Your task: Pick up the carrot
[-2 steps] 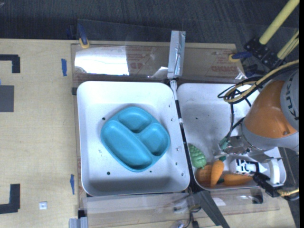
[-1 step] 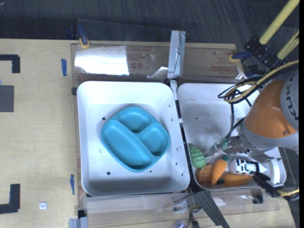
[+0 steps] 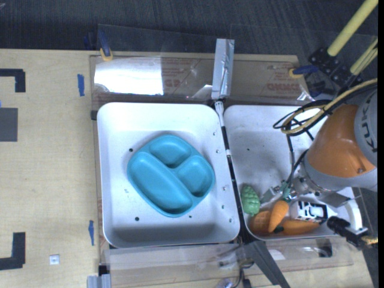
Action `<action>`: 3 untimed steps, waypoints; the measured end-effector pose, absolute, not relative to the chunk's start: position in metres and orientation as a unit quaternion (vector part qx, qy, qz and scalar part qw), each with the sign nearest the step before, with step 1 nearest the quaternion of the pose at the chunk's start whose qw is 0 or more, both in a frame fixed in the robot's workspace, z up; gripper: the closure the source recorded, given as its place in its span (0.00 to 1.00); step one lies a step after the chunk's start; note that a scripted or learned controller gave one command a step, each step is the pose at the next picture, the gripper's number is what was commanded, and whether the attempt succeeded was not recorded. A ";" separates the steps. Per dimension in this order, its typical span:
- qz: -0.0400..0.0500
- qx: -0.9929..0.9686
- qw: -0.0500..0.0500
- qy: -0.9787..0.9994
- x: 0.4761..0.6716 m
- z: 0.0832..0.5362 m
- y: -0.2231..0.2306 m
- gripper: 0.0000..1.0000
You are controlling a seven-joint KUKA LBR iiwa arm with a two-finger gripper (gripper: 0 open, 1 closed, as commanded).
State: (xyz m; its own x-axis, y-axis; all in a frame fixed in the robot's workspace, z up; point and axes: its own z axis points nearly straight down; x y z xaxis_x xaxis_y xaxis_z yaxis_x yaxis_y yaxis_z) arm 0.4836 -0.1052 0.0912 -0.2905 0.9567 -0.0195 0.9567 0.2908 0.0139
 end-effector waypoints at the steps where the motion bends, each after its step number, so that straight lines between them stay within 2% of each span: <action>1: 0.002 0.691 0.003 0.723 0.482 0.087 -0.127 0.00; 2: 0.000 0.710 0.009 0.704 0.481 0.089 -0.101 0.00; 3: 0.001 0.717 0.005 0.697 0.481 0.088 -0.104 0.00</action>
